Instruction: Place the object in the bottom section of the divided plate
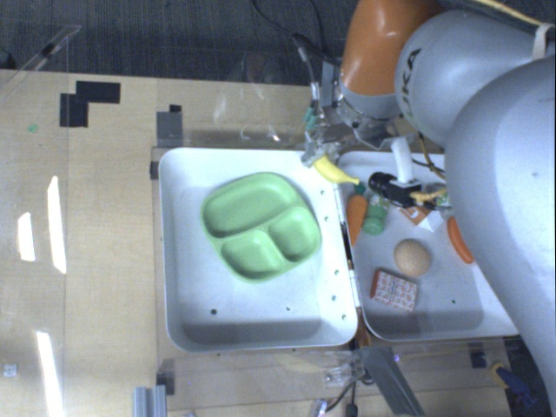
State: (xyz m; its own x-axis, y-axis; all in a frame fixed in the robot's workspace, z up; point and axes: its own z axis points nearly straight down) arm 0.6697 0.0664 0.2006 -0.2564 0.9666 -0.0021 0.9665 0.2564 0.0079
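A green divided plate [261, 224] lies in the left white bin [187, 302], with one large section at the back and two smaller ones at the front. My gripper [314, 153] hangs over the rim between the two bins, just past the plate's back right corner. It is shut on one end of a small yellow banana [335, 173], which slants down to the right over the divider, clear of the plate.
The right bin [434, 320] holds an orange carrot [356, 219], a green bottle-like piece [375, 219], a tan round item [413, 257], a checkered brown wafer [395, 289] and an orange sausage shape [459, 240]. The arm's bulk covers the right side.
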